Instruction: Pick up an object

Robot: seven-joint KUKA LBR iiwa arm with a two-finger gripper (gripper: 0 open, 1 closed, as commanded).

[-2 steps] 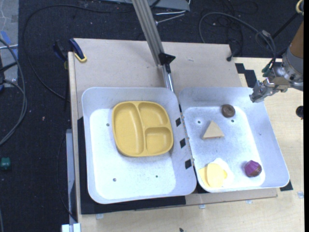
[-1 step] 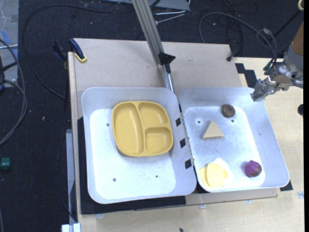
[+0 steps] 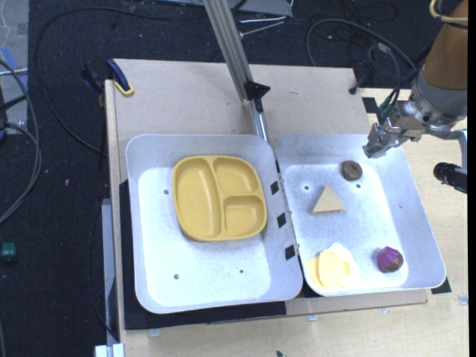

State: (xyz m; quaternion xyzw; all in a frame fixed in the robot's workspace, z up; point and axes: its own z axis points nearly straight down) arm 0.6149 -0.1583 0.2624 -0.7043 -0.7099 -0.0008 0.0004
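Note:
The right bin (image 3: pixel 405 192) holds a small brown round piece (image 3: pixel 351 171) at the back, a tan wedge (image 3: pixel 327 201) in the middle, a pale yellow piece (image 3: pixel 332 268) at the front and a purple piece (image 3: pixel 389 259) at the front right. My gripper (image 3: pixel 376 146) hangs over the bin's back edge, just right of and behind the brown piece. Nothing shows between its fingers, and their spacing is too small to read.
The left bin (image 3: pixel 152 266) carries a yellow divided tray (image 3: pixel 220 197). A slanted metal pole (image 3: pixel 232 43) rises behind the bins. Black clips (image 3: pixel 281 218) sit along the seam between the bins. Cables lie on the dark floor around the bench.

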